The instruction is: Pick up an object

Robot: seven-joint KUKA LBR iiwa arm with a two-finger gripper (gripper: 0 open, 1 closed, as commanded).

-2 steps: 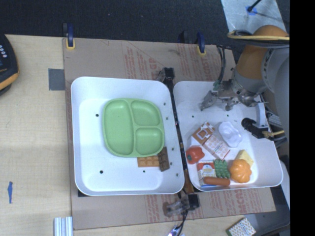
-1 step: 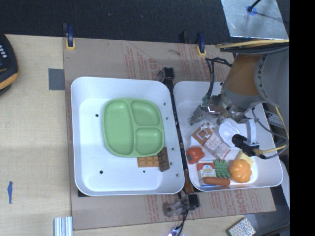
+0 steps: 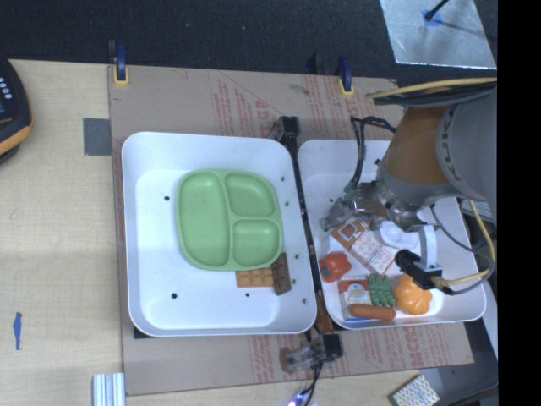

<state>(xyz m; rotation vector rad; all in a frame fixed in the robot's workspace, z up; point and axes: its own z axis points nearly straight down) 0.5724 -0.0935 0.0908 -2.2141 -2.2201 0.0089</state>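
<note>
The grey arm (image 3: 461, 155) with its orange band reaches in from the right and hangs over the right bin (image 3: 325, 163), its wrist covering the far and right part of that bin. The pincer (image 3: 359, 205) sits low over the left-centre of the bin, among a tangle of dark cables; whether it is open or closed cannot be told, and nothing can be seen gripped in it.

Just below the pincer lies a flat packet (image 3: 365, 248) with red and white print, tilted. Nearer, along the near wall of the right bin, a cluster of toy food is packed close together: a red tomato-like piece (image 3: 335, 266) at the left, a green leafy piece (image 3: 381, 292) in the middle, an orange fruit (image 3: 412, 297) at the right, and a long orange carrot (image 3: 372, 313) lying along the near edge. A small pale box (image 3: 356, 294) lies between the tomato piece and the green piece.

The left bin (image 3: 152, 252) holds a light green divided plate (image 3: 228, 218) near its centre. Touching the plate's near edge are a tan block (image 3: 254, 279) and, just to its right, a dark brown block (image 3: 281, 275).

Both bins rest on a brown cardboard sheet (image 3: 211, 100) clamped to the wooden desk (image 3: 51, 252).
</note>
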